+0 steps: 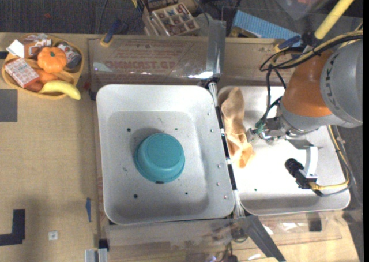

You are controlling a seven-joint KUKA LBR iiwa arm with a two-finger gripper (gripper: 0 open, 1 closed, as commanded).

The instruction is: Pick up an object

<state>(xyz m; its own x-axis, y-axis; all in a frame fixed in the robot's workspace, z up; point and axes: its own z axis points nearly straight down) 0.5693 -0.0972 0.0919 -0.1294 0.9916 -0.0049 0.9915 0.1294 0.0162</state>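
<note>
Cloth [235, 127], tan with an orange end, lies crumpled along the left wall of the right bin [330, 200], its far end draped up against the rim between the two bins. The pincer [258, 133] sits low in that bin just right of the cloth, near its middle, below the arm's [323, 90] grey body and orange band, which reach in from the right; whether the pincer is open or closed cannot be told, and no object is visibly in its grip. A black cable fitting [297, 171] hangs nearer the front of the right bin. In the left bin [115, 105] a teal bowl [160, 157] rests upside down near the centre, well apart from the cloth. On the surface [40, 168] at far left stands a dish of toy food [41, 67] with a small pumpkin and a banana.
</note>
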